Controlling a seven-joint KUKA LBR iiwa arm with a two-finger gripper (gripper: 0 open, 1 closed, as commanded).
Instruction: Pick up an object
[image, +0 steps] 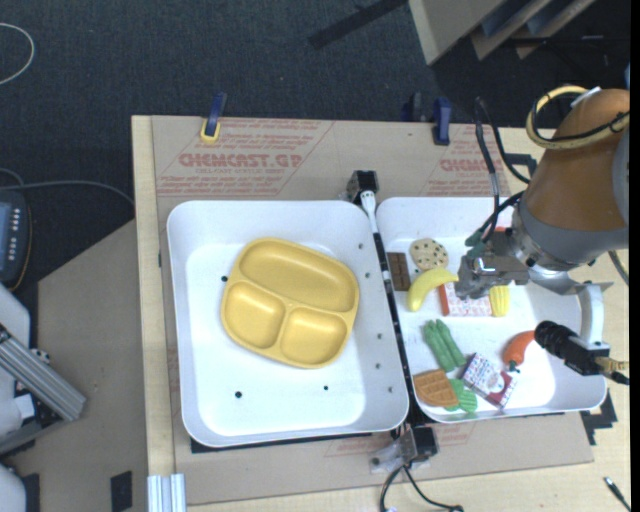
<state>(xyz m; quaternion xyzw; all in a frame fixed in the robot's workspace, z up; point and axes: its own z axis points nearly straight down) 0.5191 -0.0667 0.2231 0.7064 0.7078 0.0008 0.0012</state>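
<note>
Several small toy foods crowd the right bin (400, 215) at the frame's right — the claw (482, 283) hangs over the banana (427, 287) and corn (499, 298), fingers' spread untellable — so I'd centre on one piece and descend straight, avoiding neighbours.

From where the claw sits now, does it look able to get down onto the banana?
Probably yes. The claw hangs in the right bin, just right of the banana, whose top is uncovered. The cookie lies close by and might crowd a grasp.
</note>
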